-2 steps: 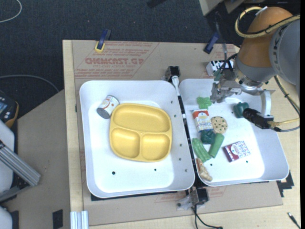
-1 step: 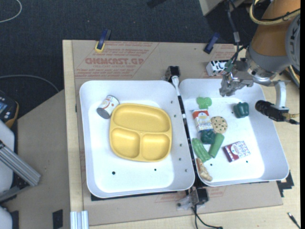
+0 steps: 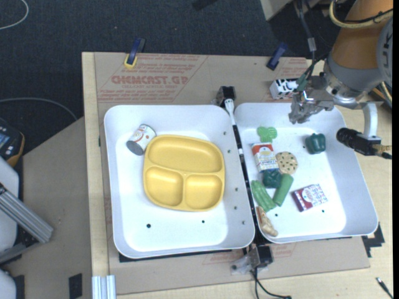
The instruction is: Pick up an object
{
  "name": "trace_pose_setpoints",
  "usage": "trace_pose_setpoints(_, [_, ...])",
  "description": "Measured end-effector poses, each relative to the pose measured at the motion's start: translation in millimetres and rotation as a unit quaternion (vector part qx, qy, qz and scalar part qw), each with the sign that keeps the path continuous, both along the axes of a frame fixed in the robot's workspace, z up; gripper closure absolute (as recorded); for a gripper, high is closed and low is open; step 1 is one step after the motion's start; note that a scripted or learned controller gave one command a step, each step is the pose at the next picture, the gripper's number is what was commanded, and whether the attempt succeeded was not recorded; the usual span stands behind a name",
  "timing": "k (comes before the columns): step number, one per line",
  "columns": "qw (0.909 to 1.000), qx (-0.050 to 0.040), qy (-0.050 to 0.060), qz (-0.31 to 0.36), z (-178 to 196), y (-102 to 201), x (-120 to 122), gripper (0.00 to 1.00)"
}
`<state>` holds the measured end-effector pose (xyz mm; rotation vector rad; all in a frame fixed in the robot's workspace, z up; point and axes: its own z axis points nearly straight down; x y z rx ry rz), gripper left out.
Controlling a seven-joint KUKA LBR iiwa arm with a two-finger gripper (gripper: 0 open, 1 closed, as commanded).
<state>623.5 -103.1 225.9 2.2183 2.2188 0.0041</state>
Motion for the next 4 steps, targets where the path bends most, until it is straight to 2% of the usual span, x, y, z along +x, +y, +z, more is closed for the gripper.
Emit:
trace_pose_setpoints(2, [1.0, 0.002, 0.004, 0.003, 10, 109, -49, 1.0])
trace_pose_setpoints(3, [1.0, 0.0011, 0.005, 0.001, -10, 127, -62, 1.0])
trace_pose_setpoints(4, [1.0, 0.0006, 0.002, 0.0, -11, 130, -56, 1.0])
